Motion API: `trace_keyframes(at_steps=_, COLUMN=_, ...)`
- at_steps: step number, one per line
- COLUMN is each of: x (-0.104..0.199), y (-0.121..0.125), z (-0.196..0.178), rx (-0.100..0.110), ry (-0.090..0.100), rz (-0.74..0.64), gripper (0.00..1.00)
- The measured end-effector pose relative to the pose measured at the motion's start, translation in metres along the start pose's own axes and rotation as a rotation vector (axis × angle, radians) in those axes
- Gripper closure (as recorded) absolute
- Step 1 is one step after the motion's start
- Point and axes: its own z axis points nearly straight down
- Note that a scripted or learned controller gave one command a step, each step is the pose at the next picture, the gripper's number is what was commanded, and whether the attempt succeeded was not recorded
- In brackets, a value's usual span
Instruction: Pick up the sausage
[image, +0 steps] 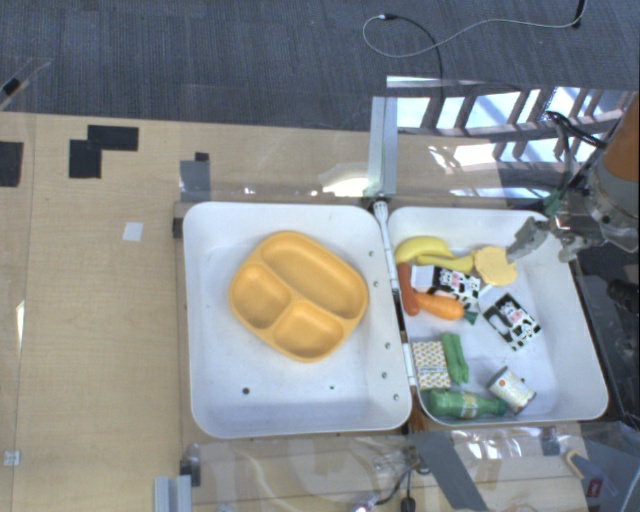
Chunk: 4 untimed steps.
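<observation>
Two white bins on a pale wooden bench, grey carpet behind; jaws' state indiscernible.

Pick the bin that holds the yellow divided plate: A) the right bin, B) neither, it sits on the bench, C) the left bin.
C: the yellow divided plate lies alone inside the left bin, while the food items, such as the banana, lie in the right bin.
</observation>
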Motion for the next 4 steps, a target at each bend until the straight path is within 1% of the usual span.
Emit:
trace_keyframes(at_steps=1, x=0.047, y=0.013, z=0.113, rx=-0.04, ry=-0.009, rz=-0.089, gripper=0.0)
trace_keyframes(at_steps=2, x=0.062, y=-0.001, z=0.12, rx=-0.064, ry=-0.017, rz=-0.039, gripper=0.0)
trace_keyframes(at_steps=3, x=0.176, y=0.041, z=0.045, rx=-0.004, ry=0.001, rz=-0.092, gripper=0.0)
trace_keyframes(at_steps=4, x=0.175, y=0.041, z=0.046, rx=-0.003, ry=0.001, rz=-0.092, gripper=0.0)
